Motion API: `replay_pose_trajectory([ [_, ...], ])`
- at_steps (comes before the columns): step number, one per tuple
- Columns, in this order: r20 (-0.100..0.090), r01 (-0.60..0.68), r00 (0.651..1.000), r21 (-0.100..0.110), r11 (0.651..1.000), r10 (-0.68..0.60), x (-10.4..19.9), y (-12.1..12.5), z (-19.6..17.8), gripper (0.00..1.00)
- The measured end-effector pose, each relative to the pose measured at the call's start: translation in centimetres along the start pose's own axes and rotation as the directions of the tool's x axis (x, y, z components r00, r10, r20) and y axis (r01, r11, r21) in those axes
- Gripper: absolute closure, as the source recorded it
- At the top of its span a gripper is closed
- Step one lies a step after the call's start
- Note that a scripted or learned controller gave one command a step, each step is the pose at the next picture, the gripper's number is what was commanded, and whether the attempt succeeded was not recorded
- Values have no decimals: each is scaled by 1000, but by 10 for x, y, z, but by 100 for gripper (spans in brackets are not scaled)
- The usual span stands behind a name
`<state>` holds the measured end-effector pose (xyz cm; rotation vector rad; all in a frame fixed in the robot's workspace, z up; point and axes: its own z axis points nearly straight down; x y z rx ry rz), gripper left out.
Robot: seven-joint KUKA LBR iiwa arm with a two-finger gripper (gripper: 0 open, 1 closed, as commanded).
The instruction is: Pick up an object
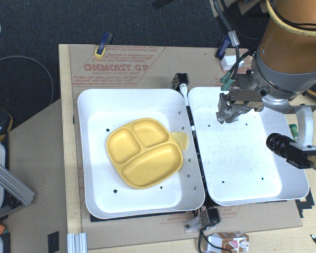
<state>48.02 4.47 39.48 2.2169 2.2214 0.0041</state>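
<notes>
A yellow three-compartment plate (144, 152) lies flat in the middle of the left white bin (89, 141). My gripper (227, 114) hangs over the upper left part of the right white bin (242, 183), well to the right of the plate and apart from it. I see nothing between its tips. A small green thing (293, 130) shows at the right bin's right edge, mostly hidden by the arm.
Both bins rest on a cardboard-covered bench (121, 65). A black rail (192, 133) runs between them. A blue and yellow clamp (101, 45) sits at the bench's back edge. Cables and small parts lie at the front edge (221, 240).
</notes>
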Motion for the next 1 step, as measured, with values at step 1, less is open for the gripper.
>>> replay_pose_trajectory([
  [1, -3, 5, 1000, -2, 1000, -5, 64, 0, -40, 100],
])
